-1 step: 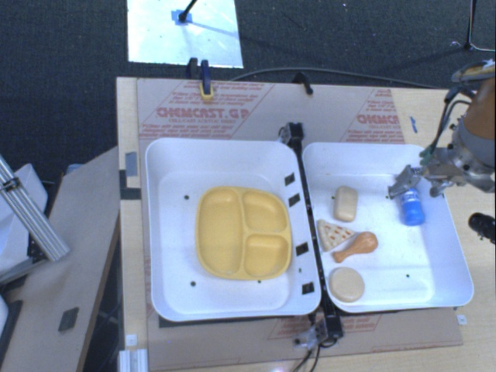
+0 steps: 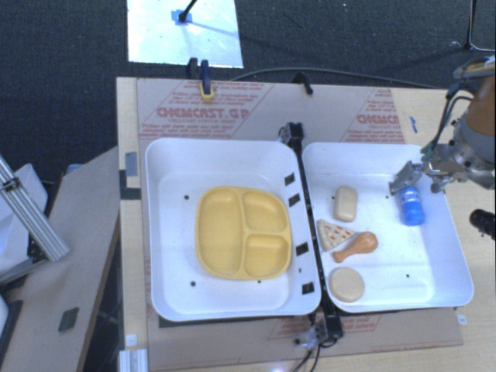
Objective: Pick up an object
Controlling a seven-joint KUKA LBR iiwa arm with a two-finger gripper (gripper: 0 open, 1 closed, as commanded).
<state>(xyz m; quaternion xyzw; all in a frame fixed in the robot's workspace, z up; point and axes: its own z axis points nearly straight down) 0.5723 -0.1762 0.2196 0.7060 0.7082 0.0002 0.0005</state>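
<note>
Cardboard-lined bench (image 2: 194,111) on dark carpet carries two white bins; the left bin (image 2: 167,161) holds a yellow divided plate (image 2: 242,232). A blue bottle (image 2: 411,207) stands in the right bin (image 2: 449,285), just below the gripper (image 2: 418,175), whose opening I cannot tell. The arm (image 2: 477,134) enters from the right edge.

Yellow divided plate (image 2: 242,232) in left bin (image 2: 167,208). In right bin (image 2: 453,273): pale bun (image 2: 346,204), waffle wedge (image 2: 333,234), drumstick (image 2: 356,246), round cookie (image 2: 347,284), blue bottle (image 2: 411,208) directly beneath pincer (image 2: 418,178).
</note>
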